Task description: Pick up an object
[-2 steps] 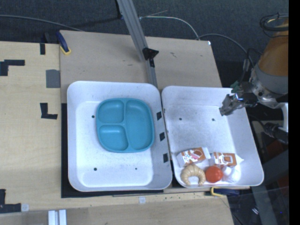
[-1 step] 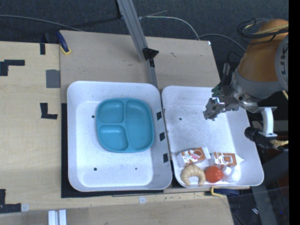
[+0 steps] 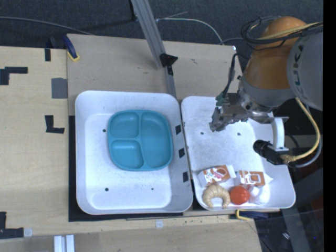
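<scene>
My gripper [image 3: 216, 124] hangs over the upper middle of the right bin [image 3: 210, 151], above bare bin floor. Nothing shows between its fingertips. Along the bin's near edge lie a croissant [image 3: 216, 195], a red tomato-like ball [image 3: 239, 195], and two small orange-and-white packets [image 3: 217, 174] [image 3: 253, 178]. All of these sit well below and to the right of the gripper.
The left bin [image 3: 94, 188] holds a teal divided plate [image 3: 140, 139]. A grey metal pole [image 3: 149, 25] slants in from the top toward the gap between the bins. The arm's orange band [image 3: 273, 56] and cables fill the upper right.
</scene>
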Controlling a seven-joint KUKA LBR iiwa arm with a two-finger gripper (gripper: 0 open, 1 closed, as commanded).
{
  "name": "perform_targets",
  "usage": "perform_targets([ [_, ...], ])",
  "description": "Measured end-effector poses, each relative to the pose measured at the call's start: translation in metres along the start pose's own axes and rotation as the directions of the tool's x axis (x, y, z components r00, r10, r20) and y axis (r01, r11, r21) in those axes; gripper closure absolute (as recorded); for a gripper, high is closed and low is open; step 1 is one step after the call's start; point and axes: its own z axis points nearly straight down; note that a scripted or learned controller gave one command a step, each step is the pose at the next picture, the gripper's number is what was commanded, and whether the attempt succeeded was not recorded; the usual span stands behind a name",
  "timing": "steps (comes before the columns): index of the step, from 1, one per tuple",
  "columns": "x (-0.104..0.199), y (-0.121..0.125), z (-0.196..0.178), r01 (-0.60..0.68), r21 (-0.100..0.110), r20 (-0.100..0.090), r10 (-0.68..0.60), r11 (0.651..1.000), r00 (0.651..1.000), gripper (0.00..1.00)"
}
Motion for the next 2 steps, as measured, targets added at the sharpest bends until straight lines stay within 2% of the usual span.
perform_targets([
  [1,0.053,-0.008,0.013,-0.001,0.003,0.0,0.001,1.0,1.0,1.0],
  [2,0.112,0.001,0.011,0.001,0.001,0.0,-0.001,1.0,1.0,1.0],
])
